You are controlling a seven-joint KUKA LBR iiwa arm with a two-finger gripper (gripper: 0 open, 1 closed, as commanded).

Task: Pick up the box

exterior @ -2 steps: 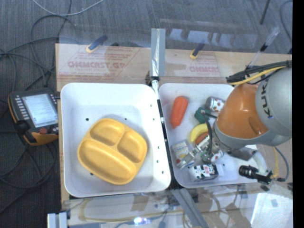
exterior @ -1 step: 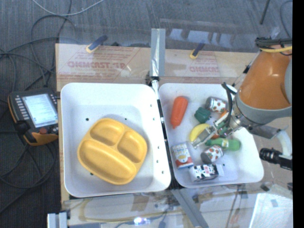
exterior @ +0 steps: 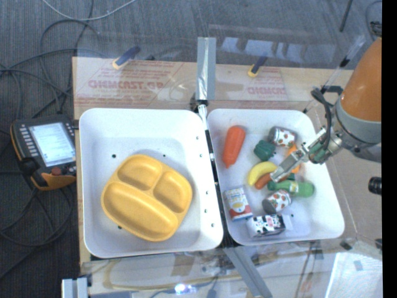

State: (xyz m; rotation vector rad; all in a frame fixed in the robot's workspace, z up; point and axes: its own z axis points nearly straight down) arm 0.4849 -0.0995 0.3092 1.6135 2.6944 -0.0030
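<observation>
Hovering over the right bin (exterior: 322, 219), our gripper (exterior: 280, 171) seems slightly spread and empty, though blurred, while the box (exterior: 237, 203) lies lower left of it, long axis roughly up-down.

1. The arm (exterior: 367, 98) carries a broad, rounded orange band, smooth and glossy, with a grey shell just below it.
2. Behind the gripper (exterior: 282, 169), the wrist narrows into a grey cylindrical section with a small green patch on it.
3. A thin dark cable loops beside the grey shell, above and behind the gripper.
4. The gripper itself is slender and metallic, pale grey, its parts too small to tell apart clearly.
</observation>
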